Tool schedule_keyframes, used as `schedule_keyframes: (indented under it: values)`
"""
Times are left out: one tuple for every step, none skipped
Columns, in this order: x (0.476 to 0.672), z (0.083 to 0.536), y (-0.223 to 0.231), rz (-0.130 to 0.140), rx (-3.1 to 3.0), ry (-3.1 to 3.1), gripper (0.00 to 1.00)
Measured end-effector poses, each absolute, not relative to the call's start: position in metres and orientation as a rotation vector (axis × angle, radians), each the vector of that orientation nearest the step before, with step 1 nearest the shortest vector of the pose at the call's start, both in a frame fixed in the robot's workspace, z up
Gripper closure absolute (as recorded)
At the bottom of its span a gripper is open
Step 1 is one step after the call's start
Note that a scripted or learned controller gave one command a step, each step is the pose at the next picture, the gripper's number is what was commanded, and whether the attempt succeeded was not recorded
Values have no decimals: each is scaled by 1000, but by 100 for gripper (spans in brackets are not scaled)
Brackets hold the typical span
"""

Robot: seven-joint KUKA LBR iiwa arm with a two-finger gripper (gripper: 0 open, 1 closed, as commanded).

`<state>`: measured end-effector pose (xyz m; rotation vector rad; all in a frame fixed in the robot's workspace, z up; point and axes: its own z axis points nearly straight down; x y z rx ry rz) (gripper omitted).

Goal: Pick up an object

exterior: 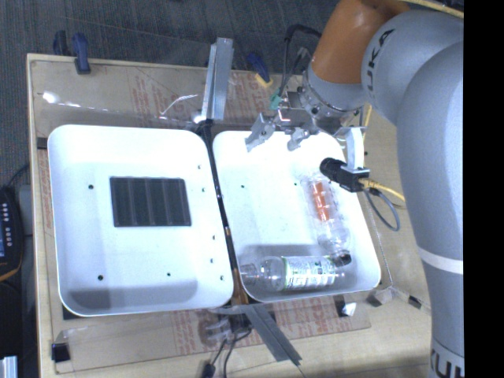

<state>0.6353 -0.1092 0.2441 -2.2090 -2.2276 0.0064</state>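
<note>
Nearest edge: we see the wooden bench (315, 321) along the bottom of the view, with a grey metal bracket (268, 333) jutting out below the gap between the two bins.

Right bin, front: we see a clear plastic bottle with a green-and-white label (295, 272) lying on its side along the near wall of the right bin (252, 211), its dark cap pointing right.

Right bin, right side: we see a second clear bottle with an orange label (324, 211) lying lengthwise beside the right wall, its lower end close to the cap of the first bottle. We cannot tell whether the two touch.

Left bin: we see the left bin (71, 211) holding a dark rectangular ribbed panel (150, 201) lying flat near its middle, well apart from both bottles.

Divider: we see a dark seam (220, 211) running between the bins where their rims meet.

Gripper: we see the gripper (277, 135) over the far rim of the right bin, its two grey fingers (258, 132) spread apart with nothing between them. It is well apart from both bottles.

Arm: we see the grey arm (425, 132) reaching in from the right, with its orange band (342, 42) above the wrist.

Far edge: we see a grey upright post (216, 77) behind the seam and a blue clamp (80, 52) at the far left corner of the bench.
</note>
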Motion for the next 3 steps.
schedule_keyframes:
  values:
    - [600,219,-190,3,-1884,-2511,0]
    - [565,190,-210,2,-1860,-2530,0]
    - [579,156,-209,3,-1796,-2572,0]
